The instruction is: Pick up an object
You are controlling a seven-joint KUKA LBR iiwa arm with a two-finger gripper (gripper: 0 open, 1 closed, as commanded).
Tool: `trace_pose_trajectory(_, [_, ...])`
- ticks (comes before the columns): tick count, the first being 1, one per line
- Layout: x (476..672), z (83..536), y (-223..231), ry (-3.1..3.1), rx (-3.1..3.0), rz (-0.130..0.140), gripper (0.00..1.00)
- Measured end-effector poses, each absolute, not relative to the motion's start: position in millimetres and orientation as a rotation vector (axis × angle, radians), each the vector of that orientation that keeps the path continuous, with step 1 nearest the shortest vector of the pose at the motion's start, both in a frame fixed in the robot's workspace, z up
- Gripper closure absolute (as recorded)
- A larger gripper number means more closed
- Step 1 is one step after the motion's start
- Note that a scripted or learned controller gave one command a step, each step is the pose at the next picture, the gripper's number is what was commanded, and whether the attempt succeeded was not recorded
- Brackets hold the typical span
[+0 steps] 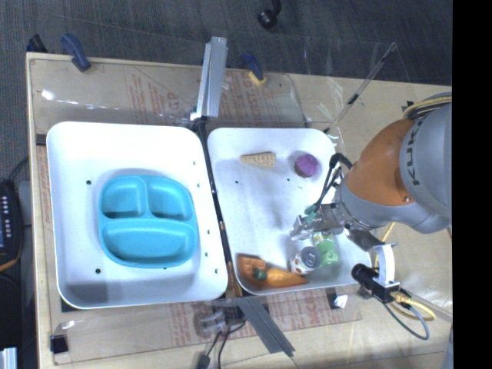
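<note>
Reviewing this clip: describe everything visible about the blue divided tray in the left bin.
The light blue plastic divided tray has a rounded rectangular outline and a smooth, slightly glossy look. It has three compartments: two smaller ones side by side along its far edge and one wide one along its near edge. All three appear to hold nothing. It lies flat and right side up near the middle of the shallow white left bin, resting on the bin floor, clear of the walls. Nothing else touches it.

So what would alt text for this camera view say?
A grey-and-orange robot arm's gripper hovers over a small can in the right bin, near a carrot, purple ball and cone. The left bin holds a blue divided tray.
</note>
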State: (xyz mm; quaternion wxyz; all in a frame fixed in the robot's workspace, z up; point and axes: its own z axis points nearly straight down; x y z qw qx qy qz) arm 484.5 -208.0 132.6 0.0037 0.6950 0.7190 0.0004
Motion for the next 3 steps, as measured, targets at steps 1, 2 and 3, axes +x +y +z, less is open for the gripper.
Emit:
trace_pose_trajectory(1, [484.5,132.7,-208.0,2.254,2.178,0.001,0.0])
trace_pose_trajectory(2, [477.7,102.5,-209.0,2.233,2.212,-0.001,0.0])
trace_pose_trajectory(3, [479.7,113.1,-208.6,2.236,2.206,0.001,1.0])
